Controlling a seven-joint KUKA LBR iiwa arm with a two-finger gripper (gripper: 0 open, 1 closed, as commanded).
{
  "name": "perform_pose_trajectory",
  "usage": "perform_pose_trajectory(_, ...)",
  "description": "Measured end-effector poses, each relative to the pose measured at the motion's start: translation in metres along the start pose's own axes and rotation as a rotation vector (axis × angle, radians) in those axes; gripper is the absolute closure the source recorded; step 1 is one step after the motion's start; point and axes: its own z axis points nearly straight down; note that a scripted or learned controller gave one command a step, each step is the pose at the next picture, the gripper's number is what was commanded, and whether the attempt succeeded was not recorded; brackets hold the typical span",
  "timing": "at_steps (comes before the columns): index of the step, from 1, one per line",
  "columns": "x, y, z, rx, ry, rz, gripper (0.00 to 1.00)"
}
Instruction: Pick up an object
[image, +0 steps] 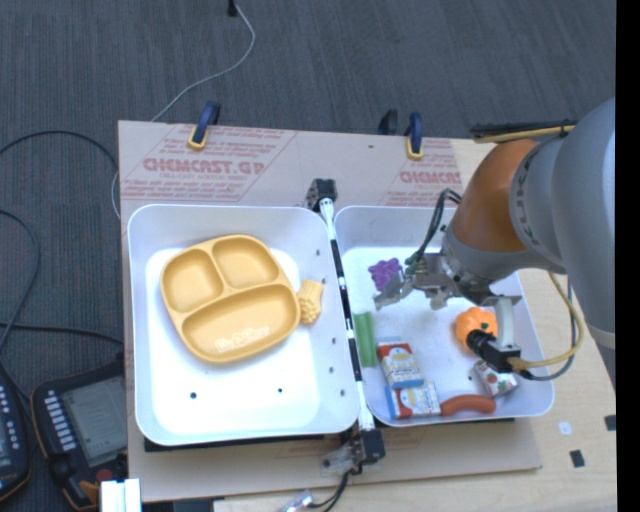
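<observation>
My gripper (415, 296) hangs over the middle of the right bin (535, 400), open, with nothing between its fingers. A purple bunch of grapes (385, 270) lies just to the left of the left fingertip (392, 293), close to it. An orange fruit (475, 324) sits to the right of the gripper, partly behind a cable. Below the gripper lie two small cartons (401, 364) (417, 399), a green stick (363, 338) along the bin's left wall, a red sausage (467, 405) and a small can (496, 380).
The left bin (170, 410) holds a yellow divided plate (230, 297) and a pale yellow toy (311, 300) at the plate's right edge. A black-and-white divider rail (340, 285) runs between the bins. The grey arm (560, 200) covers the right bin's far right corner.
</observation>
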Motion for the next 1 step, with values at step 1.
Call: perform_pose_trajectory(1, 0.0085, -0.0127, 0.0198, 0.001, -0.003, 0.002, 0.00)
